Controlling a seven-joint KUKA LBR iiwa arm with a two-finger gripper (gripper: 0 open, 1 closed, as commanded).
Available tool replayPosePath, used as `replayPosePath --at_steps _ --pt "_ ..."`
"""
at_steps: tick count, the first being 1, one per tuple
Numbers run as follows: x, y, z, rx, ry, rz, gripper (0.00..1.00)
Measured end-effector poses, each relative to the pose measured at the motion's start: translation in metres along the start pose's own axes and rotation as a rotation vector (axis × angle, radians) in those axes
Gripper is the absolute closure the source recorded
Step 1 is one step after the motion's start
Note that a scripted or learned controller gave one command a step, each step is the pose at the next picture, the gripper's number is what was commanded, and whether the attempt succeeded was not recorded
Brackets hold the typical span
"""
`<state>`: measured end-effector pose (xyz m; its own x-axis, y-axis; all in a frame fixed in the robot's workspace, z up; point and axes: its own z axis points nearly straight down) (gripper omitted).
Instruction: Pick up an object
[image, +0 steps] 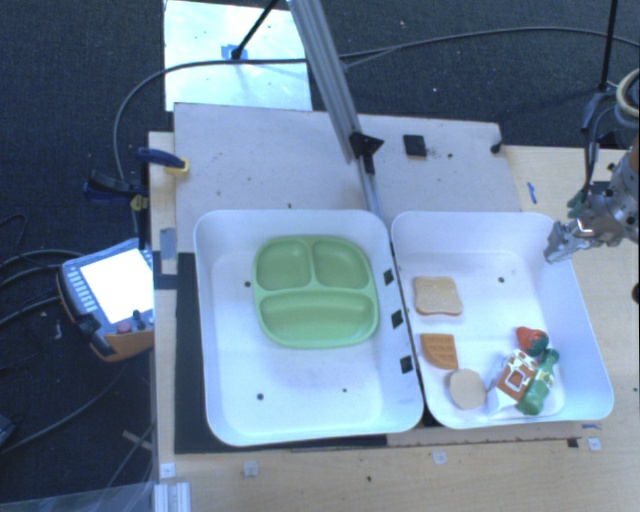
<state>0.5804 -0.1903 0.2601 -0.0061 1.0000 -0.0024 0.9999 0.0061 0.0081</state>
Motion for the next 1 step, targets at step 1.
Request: replayPosePath --at_steps 1 --pt "0.0419 -0.0111 0.0076 0.007 0.003 -0.002 1.0"
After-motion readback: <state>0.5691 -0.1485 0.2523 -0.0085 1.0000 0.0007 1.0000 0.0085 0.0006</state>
